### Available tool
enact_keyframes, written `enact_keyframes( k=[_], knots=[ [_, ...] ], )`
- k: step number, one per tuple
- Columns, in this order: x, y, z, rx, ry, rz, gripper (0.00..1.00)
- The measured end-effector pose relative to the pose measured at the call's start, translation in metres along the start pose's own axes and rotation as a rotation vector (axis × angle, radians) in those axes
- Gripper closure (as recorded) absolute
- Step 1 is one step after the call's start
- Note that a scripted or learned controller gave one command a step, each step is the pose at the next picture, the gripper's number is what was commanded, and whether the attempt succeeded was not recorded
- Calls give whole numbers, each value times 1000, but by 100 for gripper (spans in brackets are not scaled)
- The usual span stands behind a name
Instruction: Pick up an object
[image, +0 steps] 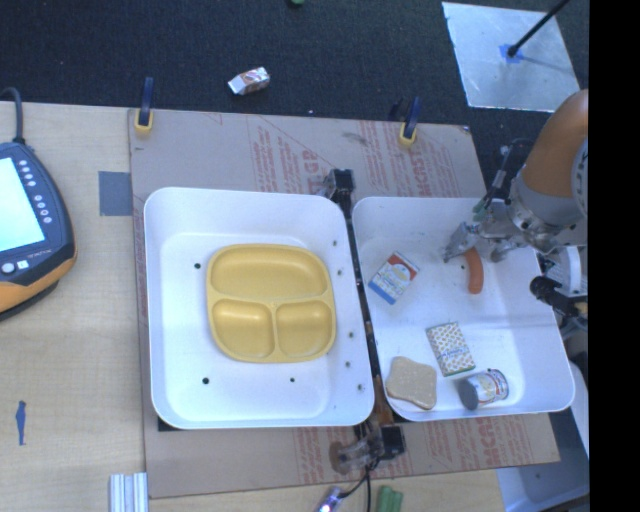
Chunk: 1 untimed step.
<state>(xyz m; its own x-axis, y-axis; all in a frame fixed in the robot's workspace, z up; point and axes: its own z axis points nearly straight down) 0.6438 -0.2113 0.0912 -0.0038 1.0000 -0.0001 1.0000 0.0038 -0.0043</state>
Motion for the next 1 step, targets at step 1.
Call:
enact_keyframes(
  k=[1],
  knots=[
    [8,13,-1,-4,0,1,0]
  ],
)
